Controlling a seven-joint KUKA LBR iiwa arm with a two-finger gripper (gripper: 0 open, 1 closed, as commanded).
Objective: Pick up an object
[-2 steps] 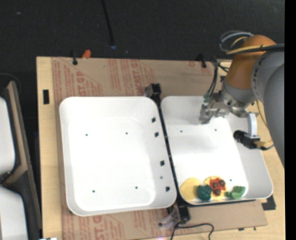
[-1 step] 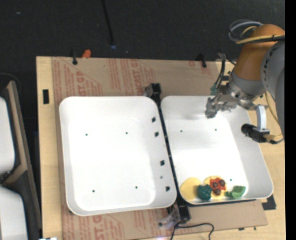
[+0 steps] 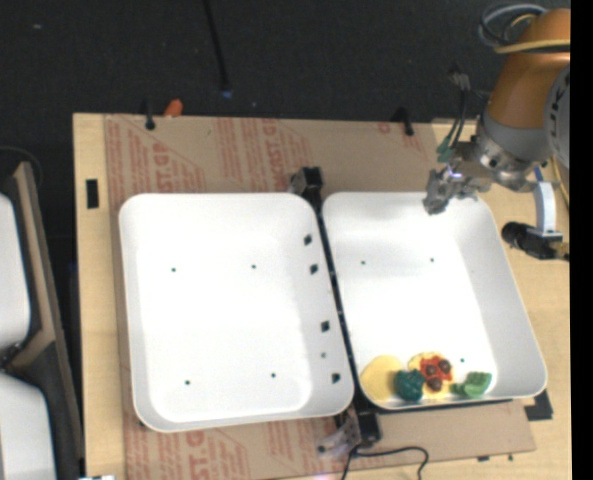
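Note:
Several small objects lie at the near edge of the right bin (image 3: 486, 258): a pale yellow disc (image 3: 379, 375), a teal lump (image 3: 408, 386), a red piece with dark spots (image 3: 435, 369) and a green piece (image 3: 473, 382). They sit close together, some touching. My gripper (image 3: 438, 198) hangs over the far rim of the right bin, well away from the objects, with nothing seen between its fingers. The arm's orange band (image 3: 531, 78) is at the upper right.
The left bin (image 3: 216, 308) stands beside the right one, joined by a black divider with clips (image 3: 321, 268). Both rest on a cardboard sheet (image 3: 226, 153) on the bench. White equipment (image 3: 1, 268) stands at the far left.

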